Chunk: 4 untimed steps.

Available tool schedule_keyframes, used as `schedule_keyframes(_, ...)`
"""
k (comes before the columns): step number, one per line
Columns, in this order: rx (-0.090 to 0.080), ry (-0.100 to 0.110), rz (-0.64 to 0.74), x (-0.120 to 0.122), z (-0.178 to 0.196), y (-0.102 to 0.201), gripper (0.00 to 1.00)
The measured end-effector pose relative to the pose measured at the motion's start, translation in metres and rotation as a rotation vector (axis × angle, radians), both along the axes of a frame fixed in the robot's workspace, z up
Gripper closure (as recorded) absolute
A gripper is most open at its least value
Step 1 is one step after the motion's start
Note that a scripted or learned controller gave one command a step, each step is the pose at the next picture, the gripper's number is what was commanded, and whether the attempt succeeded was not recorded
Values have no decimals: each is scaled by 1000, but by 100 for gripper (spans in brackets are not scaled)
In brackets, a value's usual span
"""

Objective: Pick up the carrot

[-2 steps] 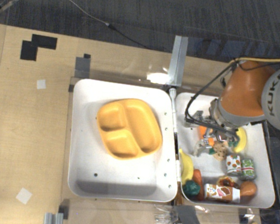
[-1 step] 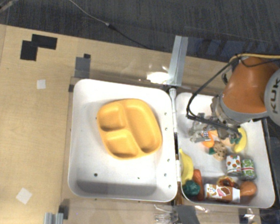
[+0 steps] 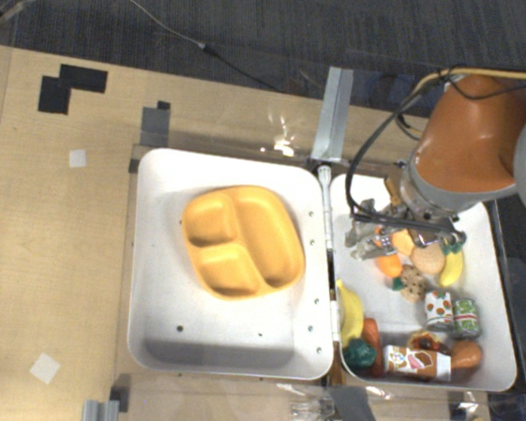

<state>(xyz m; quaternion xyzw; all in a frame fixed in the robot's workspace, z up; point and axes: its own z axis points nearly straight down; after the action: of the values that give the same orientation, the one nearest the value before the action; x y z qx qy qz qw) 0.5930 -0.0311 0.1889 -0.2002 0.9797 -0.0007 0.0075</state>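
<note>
A: We note the gripper (image 3: 401, 238) low over the upper part of the right bin (image 3: 505, 280), the arm (image 3: 470, 134) coming in from the right. The carrot (image 3: 390, 265), as we read it, is the small orange piece just below the gripper, near the bin's upper left area. It lies among clutter: a round tan piece (image 3: 427, 259) and a yellow piece (image 3: 452, 268) just beside it.

B: Fingers?

A: We cannot tell whether they are spread or closed; the metal parts blur together under the wrist. Nothing is visibly between them.

B: Then how do we do the grasp well?

A: In our judgement, we centre the gripper over the orange piece itself, not over the tan one, and turn the wrist so the closing line crosses the carrot's short axis. We descend straight and keep clear of the bin wall.

B: Risk?

A: Neighbours touching it may get pinched along with it, or it may roll. The left bin (image 3: 153, 268), with the yellow divided plate (image 3: 241, 240), plays no part here.
</note>
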Motion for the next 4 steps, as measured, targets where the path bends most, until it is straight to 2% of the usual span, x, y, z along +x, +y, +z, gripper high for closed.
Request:
schedule_keyframes(1,2,3,-250,14,27,-30,100)
schedule_keyframes(2,2,4,-249,14,26,-30,0)
schedule_keyframes(3,1,9,-108,56,-50,-51,0)
schedule_keyframes(4,1,0,-175,22,-99,-74,0)
